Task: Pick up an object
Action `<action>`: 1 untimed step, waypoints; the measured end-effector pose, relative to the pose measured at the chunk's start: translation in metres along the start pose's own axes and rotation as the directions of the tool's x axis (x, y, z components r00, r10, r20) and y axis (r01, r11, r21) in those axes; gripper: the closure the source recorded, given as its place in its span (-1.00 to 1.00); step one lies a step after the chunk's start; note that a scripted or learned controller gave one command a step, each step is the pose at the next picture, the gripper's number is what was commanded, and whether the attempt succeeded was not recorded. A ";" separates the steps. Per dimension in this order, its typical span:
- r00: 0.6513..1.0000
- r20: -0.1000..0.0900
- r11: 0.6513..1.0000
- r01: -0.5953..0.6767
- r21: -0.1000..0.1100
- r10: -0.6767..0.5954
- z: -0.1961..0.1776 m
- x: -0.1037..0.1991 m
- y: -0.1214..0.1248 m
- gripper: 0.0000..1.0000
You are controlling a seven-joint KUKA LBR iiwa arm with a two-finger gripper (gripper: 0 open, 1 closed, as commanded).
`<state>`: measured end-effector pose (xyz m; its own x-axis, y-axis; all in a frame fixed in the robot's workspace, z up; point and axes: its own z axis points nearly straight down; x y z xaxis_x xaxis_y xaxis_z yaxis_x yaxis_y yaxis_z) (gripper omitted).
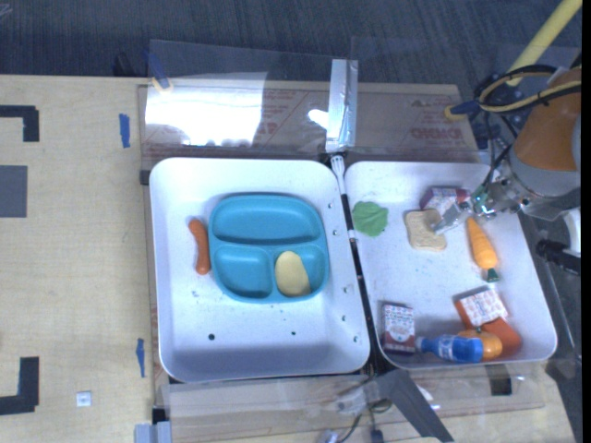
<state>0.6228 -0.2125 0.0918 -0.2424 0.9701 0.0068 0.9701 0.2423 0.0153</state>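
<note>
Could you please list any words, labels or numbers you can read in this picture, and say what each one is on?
None can be read for certain.
Red lettering on the cardboard behind the bins: too blurred.
Small red and white box, right bin: print too small.
Red and white packet: too small.
Blue bottle: label blurred.

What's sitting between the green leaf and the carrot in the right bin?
In the camera view, a tan slice of bread lies between the green leaf and the carrot.

Arm in from right, wrist angled down-left, claw (454,212) low, approx mid-bin
</note>
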 end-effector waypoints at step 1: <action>1.000 0.007 1.000 0.000 -0.006 0.000 -0.013 -0.002 0.002 1.00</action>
<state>0.6251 -0.2138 0.1052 -0.2425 0.9701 -0.0006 0.9699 0.2425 0.0215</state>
